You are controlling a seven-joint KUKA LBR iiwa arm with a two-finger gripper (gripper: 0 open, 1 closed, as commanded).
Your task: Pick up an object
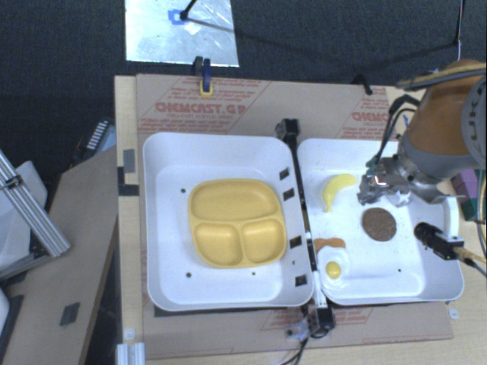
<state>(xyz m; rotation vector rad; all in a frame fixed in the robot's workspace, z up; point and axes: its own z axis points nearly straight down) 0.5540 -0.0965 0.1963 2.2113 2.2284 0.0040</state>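
Fried egg toy (332, 268) at right bin (434, 284) near-left corner, brown round patty (378, 224) mid-bin, gripper (383, 196) just above its far edge, finger state indeterminate, banana (335, 188) farther left, yellow divided tray (235, 221) in left bin (163, 204)

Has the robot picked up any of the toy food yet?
Not yet. The gripper hovers in the right bin between the banana and the brown patty, and nothing shows in it. The fried egg and bacon strip lie untouched, and the yellow tray sits in the left bin. The whole pick is left.
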